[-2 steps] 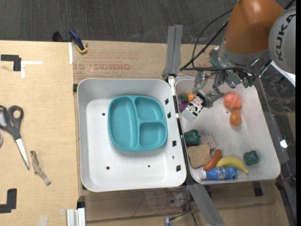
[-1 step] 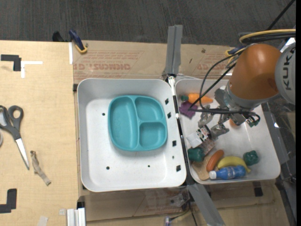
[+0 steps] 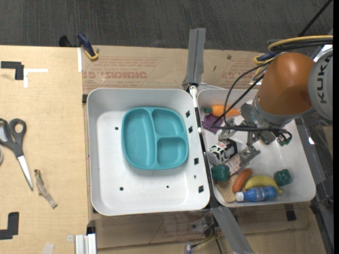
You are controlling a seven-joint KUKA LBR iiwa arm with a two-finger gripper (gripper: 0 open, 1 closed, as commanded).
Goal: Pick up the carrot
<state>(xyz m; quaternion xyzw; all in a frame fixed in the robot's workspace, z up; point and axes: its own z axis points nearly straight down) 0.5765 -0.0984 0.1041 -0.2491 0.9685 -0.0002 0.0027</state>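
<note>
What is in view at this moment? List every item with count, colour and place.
Bins: 2, white, side by side on the bench.
Divided plate: 1, teal, left bin.
Carrot: 1, orange-red, right bin, near front.
Banana: 1, yellow, right bin front.
Bottle: 1, blue and white, lying at right bin's front wall.
Green toys: 2, right bin.
Orange item: 1, right bin's back.
Scissors: 1, grey handles, far left.
Arm: 1, grey with orange band, above right bin.
Gripper: 1, above the carrot.
</note>
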